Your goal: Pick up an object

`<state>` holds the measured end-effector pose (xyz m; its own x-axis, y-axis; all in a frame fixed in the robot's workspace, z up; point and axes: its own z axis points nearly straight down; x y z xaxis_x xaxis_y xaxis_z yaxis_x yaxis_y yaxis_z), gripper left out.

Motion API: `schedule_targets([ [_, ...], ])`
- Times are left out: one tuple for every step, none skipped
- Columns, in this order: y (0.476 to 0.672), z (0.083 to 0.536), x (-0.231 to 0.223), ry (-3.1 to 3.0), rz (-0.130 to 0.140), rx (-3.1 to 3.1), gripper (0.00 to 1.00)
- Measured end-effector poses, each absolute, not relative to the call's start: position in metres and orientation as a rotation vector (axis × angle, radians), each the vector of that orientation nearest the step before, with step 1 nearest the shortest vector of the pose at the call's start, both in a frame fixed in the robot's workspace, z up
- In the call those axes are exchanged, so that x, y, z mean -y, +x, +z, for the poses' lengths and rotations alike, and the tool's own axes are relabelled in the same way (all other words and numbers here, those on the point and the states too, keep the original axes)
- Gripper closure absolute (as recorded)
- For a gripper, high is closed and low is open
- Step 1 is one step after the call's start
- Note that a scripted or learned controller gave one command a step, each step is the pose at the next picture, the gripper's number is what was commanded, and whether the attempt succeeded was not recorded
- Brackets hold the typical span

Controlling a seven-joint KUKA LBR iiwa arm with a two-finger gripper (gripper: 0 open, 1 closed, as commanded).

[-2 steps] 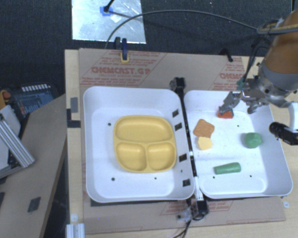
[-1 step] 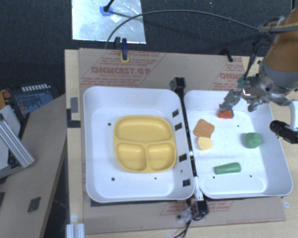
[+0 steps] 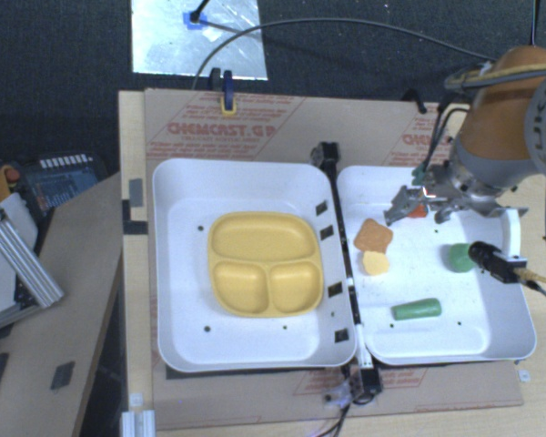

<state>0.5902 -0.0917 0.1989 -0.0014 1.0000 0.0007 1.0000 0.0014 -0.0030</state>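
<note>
Here the hand (image 3: 419, 206) hung low over the far part of the right bin (image 3: 500, 335), its fingers spread apart around a small orange-red piece (image 3: 418, 211) that peeked out beneath it; whether they touched it I cannot tell, and nothing was plainly held. That spread looked like readiness to close on the piece. Just beside it, toward the divider, lay a brown toast-like slice (image 3: 373, 235) touching a pale yellow chunk (image 3: 375, 263). A round green object (image 3: 460, 258) sat near the bin's right wall, and a green cylinder (image 3: 416, 309) lay alone nearer the front, well apart from the rest and probably the easiest to reach. The left bin (image 3: 177, 335) carried a yellow divided tray (image 3: 262, 262) on the worktop (image 3: 132, 335).
</note>
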Motion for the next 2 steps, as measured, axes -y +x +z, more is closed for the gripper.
schedule_targets([
  [0.588, 0.141, 0.100, -2.220, 0.003, 2.221, 0.00],
  [0.588, 0.089, 0.099, -2.220, 0.000, 2.222, 0.00],
])
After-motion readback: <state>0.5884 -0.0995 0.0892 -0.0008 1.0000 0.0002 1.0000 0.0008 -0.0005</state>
